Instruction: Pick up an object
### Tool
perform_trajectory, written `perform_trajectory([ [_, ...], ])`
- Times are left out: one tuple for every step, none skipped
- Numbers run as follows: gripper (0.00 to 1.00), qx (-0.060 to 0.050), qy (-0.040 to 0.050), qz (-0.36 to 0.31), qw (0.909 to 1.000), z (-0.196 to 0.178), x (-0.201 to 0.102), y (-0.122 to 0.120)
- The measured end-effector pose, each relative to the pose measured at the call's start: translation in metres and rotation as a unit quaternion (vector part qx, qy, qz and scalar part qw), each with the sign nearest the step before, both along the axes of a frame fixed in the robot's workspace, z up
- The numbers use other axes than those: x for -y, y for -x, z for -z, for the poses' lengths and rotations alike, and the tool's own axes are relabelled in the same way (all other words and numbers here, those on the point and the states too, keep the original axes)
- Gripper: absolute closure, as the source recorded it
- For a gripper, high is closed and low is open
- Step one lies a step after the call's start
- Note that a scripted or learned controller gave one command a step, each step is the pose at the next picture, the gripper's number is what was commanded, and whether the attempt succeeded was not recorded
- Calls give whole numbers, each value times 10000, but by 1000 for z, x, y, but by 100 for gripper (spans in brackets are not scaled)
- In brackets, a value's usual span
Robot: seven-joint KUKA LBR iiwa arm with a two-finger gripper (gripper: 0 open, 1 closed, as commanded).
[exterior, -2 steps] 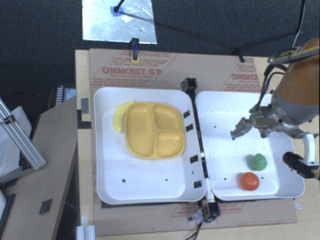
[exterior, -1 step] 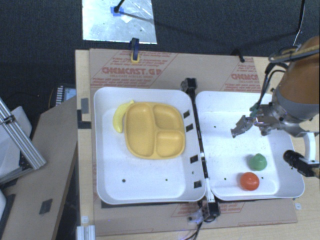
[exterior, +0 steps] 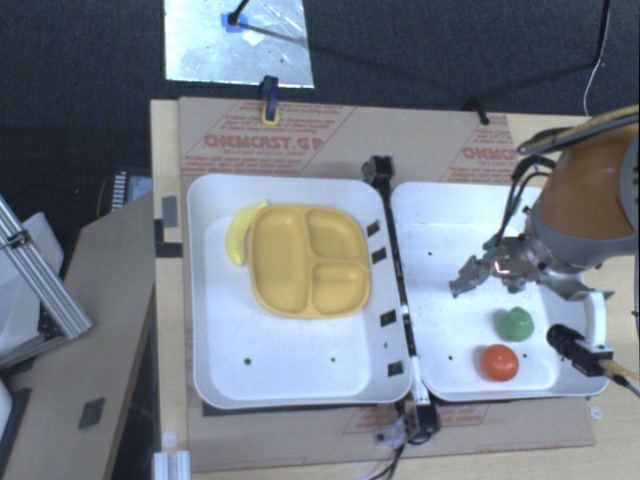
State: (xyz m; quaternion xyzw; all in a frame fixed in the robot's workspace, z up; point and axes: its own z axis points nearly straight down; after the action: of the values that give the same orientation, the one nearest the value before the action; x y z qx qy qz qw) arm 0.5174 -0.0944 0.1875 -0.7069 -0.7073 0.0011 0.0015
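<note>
Green rounded plastic object [exterior: 516,323] lies just beside the grey two-finger gripper [exterior: 468,280], whose empty, narrowly parted fingers could close on nothing.

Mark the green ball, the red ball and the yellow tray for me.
green ball [exterior: 517,323]: camera view, middle of its top.
red ball [exterior: 499,362]: camera view, centre of its face.
yellow tray [exterior: 284,258]: camera view, floor of its large left compartment.

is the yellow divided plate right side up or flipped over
Right side up. The yellow plate lies flat in the left bin with its three recessed compartments facing up.
</note>
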Motion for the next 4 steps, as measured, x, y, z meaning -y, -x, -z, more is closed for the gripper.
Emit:
perform_trajectory([
  [0, -1, -6, 1, 10000, 50, -9, 6],
  [0, 2, -4, 2, 10000, 102, -10, 6],
  [100, 28, 3, 7, 10000, 89, -9, 4],
  [100, 55, 8, -18, 10000, 25, -10, 0],
])
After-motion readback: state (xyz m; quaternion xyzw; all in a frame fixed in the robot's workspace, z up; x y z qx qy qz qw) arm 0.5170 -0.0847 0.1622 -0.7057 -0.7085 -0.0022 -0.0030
